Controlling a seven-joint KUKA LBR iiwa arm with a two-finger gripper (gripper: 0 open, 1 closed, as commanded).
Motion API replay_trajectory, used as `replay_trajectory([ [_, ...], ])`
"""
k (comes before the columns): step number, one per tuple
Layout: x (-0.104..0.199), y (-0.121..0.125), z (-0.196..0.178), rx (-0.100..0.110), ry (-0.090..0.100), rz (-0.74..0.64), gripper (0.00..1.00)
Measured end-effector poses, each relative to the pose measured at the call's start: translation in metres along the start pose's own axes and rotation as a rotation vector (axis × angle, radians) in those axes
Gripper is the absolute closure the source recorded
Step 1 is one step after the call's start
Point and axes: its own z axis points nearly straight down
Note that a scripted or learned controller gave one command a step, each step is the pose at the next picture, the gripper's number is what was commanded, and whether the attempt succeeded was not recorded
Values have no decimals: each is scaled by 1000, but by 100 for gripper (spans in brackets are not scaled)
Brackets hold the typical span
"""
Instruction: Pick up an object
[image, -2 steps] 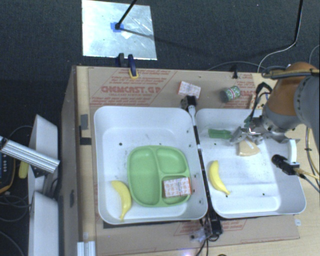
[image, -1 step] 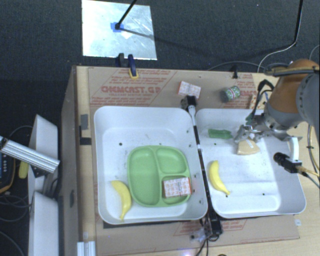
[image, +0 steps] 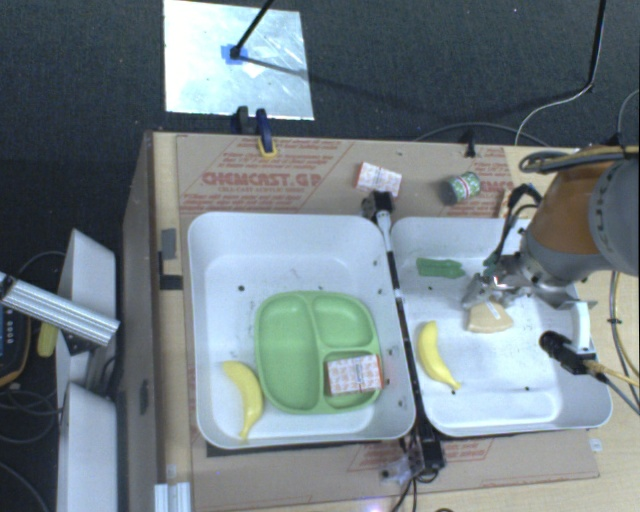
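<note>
My gripper (image: 487, 293) hangs low in the right bin (image: 500, 405), right at the upper left edge of a tan slice of bread (image: 490, 319). A small green block (image: 439, 267) lies in that bin's upper left part. A yellow banana (image: 436, 356) rests near the bin's left wall. In the left bin (image: 230, 250) sits a green divided plate (image: 300, 350) with a small red-and-white packet (image: 354, 374) in its lower right compartment. A second banana (image: 245, 395) lies beside the plate's lower left edge.
On the cardboard behind the bins lie a red-and-white packet (image: 378, 179) and a small green can (image: 463, 187). A blue and yellow clamp (image: 262, 130) stands at the board's far edge. Cables run along the right side near the arm (image: 580, 215).
</note>
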Motion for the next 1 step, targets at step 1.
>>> replay_trajectory([
  [1, 35, -30, -1, 0, 1, -2, 100],
])
